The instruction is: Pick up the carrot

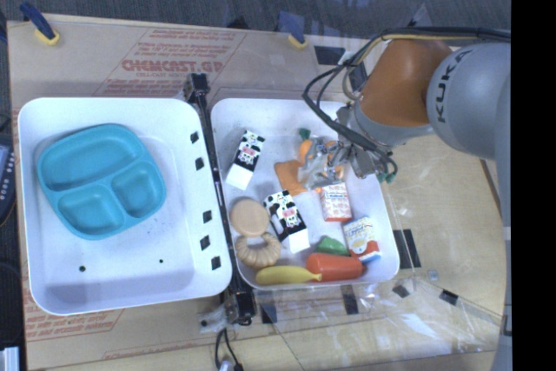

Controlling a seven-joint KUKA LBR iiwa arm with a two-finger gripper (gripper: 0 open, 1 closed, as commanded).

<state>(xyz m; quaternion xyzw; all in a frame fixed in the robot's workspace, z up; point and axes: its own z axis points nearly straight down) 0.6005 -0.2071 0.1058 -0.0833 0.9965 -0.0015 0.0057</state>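
Bench: two bins (208,113), two milk cartons (248,154), one carrot (304,148).

Bench (452,187) with cardboard sheet (113,56), two white bins on top.
Left bin (35,274) and right bin (230,113) sit side by side, nearly touching, with a black strip (208,178) between them. Cardboard carries red print. Blue-and-yellow clamps (39,23) grip its far edge. Black tape marks (408,248) are on the bare bench, right of the right bin.
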